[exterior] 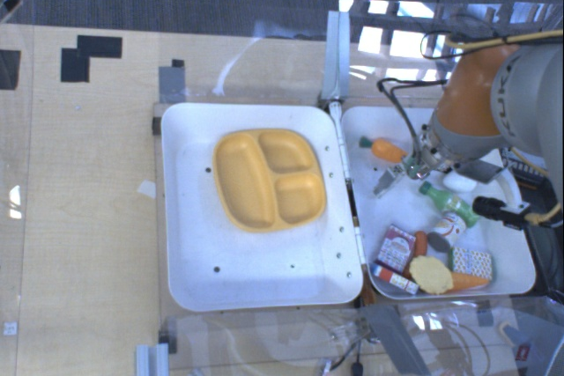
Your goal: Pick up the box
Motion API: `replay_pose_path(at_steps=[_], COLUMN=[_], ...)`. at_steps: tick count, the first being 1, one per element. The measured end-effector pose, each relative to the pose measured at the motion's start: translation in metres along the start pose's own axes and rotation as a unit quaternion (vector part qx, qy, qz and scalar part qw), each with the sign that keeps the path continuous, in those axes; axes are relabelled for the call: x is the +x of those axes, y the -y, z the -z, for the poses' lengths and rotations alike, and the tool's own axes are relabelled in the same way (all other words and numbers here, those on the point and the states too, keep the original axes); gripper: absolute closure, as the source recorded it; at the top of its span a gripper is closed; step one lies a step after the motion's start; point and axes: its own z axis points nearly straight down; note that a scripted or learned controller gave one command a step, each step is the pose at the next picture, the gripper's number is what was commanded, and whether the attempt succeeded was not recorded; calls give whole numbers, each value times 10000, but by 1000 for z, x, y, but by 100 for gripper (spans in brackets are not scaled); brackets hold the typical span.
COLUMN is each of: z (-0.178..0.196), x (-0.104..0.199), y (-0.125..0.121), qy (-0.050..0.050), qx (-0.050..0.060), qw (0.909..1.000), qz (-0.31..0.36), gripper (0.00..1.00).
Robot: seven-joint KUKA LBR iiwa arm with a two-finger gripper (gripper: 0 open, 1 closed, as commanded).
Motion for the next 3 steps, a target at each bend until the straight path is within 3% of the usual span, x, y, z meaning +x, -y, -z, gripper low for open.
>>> replay_pose_path(at_steps=[1, 2, 3], z=[96, 95, 7], x=[11, 32, 46], y=[-86, -15, 49], qy=[4, -9, -13], qx=[-11, 7, 13], qw=[10000, 9998, 9998], qz=[87, 204, 203], gripper=[0, 0, 0])
